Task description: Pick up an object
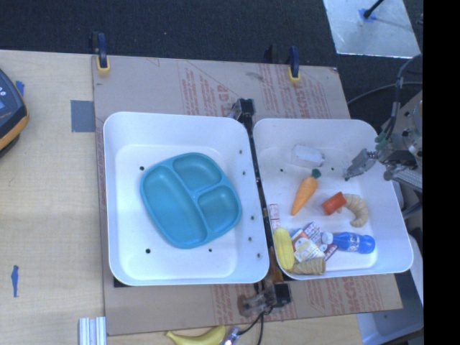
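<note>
The right bin [388,264] holds several small items: an orange carrot [305,192], a red piece [333,203], a tan croissant [356,208], a blue bottle [353,243], a yellow corn cob [283,246], a printed packet [309,241], a tan cracker [310,267] and a pale clear lump [307,154]. My gripper [372,171] hangs over the bin's right side, up and to the right of the croissant. Its fingers [356,167] are spread open with nothing between them.
The left bin [122,257] holds a blue divided plate [190,198]. A banana [194,334] lies on the bench below the bins. A yellow-edged device [11,110] sits at the far left. Clamps [102,52] pin the cardboard at the back.
</note>
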Controlling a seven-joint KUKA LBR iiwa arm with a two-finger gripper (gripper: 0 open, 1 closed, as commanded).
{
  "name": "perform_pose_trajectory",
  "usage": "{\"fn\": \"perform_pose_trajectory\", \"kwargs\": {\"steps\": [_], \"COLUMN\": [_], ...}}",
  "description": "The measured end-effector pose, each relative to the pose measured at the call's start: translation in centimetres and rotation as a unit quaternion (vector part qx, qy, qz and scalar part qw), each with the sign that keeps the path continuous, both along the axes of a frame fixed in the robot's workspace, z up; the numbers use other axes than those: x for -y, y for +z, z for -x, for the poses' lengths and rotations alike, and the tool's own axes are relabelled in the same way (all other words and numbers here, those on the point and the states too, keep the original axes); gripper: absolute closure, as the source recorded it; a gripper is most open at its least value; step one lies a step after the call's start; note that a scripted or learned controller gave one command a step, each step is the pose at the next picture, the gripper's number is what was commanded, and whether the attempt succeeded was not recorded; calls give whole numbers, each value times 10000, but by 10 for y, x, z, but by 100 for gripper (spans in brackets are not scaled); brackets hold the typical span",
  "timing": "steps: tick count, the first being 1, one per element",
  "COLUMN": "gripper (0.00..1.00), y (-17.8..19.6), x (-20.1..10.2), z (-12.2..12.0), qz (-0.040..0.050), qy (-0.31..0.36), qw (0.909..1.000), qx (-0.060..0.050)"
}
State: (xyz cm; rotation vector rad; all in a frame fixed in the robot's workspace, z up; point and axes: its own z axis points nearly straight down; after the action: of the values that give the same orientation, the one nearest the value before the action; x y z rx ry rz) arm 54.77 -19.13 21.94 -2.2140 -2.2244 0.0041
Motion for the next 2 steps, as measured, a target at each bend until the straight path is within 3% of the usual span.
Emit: {"fn": "perform_pose_trajectory", "kwargs": {"steps": [1,2], "gripper": [0,100], "y": [-128,-116], "x": [-64,-62], "z": [-34,-35], "qz": [-4,4], "qy": [11,20], "qw": [10000,10000], "qx": [-22,-16]}}
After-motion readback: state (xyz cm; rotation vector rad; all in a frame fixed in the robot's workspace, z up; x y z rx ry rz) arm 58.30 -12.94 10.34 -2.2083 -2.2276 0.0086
